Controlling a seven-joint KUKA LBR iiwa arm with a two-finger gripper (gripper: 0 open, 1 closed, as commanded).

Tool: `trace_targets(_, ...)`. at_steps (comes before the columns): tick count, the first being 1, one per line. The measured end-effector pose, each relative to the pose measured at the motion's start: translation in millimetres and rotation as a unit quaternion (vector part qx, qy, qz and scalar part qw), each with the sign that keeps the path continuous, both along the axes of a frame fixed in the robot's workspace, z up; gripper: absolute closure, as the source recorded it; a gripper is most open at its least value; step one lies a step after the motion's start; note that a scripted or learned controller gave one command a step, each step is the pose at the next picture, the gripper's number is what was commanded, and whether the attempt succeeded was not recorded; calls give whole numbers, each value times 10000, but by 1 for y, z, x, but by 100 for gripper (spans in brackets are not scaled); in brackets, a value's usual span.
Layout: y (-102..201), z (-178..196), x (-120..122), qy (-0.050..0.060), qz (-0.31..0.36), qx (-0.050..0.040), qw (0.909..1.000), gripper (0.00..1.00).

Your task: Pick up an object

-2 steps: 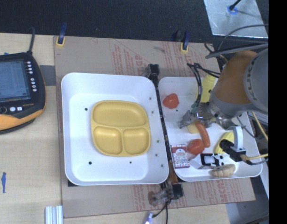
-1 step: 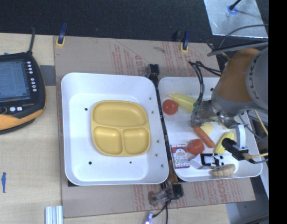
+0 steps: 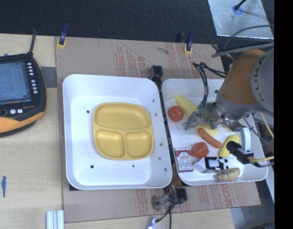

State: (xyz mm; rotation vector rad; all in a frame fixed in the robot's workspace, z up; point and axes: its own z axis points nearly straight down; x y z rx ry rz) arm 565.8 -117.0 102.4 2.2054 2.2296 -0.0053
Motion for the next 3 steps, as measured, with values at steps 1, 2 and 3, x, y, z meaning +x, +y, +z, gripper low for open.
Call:
trace_targets(1,-1,10,0,-12,20,-20,10000,100)
trace_targets(2,-1,10,0,-12,23,-22,10000,0)
trace_targets(3,20,-11,-55,36,-25,30,10000,0)
